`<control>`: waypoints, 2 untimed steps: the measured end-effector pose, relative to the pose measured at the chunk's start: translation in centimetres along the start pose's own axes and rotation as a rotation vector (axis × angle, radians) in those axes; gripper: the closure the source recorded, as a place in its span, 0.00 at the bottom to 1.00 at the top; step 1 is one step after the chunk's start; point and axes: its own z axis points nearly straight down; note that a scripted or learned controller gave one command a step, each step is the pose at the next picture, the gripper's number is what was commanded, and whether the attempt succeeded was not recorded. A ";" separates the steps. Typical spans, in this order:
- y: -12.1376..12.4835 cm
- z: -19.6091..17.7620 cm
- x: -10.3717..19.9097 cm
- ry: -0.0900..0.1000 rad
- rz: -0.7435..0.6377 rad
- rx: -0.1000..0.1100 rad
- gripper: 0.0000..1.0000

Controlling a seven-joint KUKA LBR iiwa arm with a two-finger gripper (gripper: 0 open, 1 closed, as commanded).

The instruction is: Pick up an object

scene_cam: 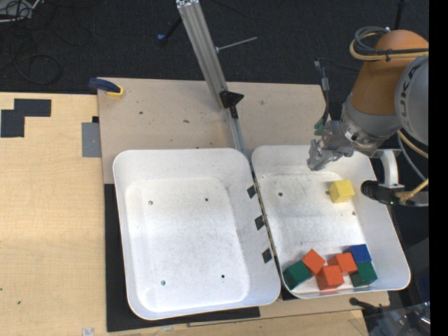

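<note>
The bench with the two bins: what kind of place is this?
Probably a robotics lab set up for grasping trials. A grey and orange arm reaches over two white bins; coloured blocks lie in the right one. Loose cables lie on the dark floor behind the bench.

yellow cube (341,190) stands clear all round — other blocks (330,267) crowd together.

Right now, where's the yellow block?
The yellow block lies alone in the right bin, near its far right side, just below and right of the gripper, well apart from the cluster of blocks at the bin's near edge.
</note>
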 end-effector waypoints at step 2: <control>0.4 -6.1 4.4 0.002 -0.003 0.006 1.00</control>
